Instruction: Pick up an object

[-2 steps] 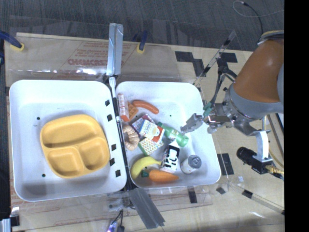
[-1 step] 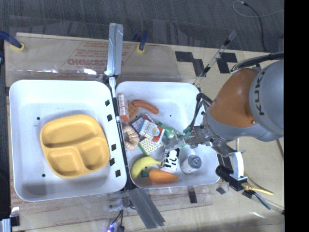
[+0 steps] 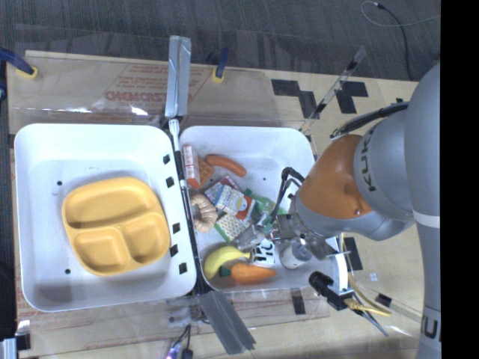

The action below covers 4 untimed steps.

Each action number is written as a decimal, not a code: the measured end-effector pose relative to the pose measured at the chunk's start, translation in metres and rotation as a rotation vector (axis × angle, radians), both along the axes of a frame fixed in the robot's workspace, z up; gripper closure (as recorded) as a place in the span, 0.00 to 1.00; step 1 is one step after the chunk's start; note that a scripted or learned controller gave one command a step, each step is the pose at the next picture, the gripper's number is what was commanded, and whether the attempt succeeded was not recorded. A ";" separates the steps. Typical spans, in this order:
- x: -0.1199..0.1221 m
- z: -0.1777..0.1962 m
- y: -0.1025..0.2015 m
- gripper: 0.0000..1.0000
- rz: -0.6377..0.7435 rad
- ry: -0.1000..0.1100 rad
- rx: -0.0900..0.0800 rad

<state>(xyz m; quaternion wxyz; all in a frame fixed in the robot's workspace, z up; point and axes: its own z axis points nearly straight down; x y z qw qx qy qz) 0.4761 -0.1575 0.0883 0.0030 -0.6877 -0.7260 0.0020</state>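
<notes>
While bent low, arm (image 3: 352,189), right bin (image 3: 299,142)

The right bin (image 3: 299,144) is crowded along its left and lower parts with a hot dog (image 3: 224,164), croissant (image 3: 202,210), banana (image 3: 223,259) and carrot (image 3: 253,274); its upper right floor lies open. The yellow tray (image 3: 114,223) fills the left bin (image 3: 45,155) middle, leaving bare margins.
</notes>
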 end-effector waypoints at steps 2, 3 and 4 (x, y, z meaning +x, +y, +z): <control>0.002 0.149 0.071 1.00 0.066 -0.002 0.000; 0.015 0.331 0.071 1.00 -0.091 -0.002 0.000; 0.000 0.149 0.059 1.00 0.166 0.003 0.001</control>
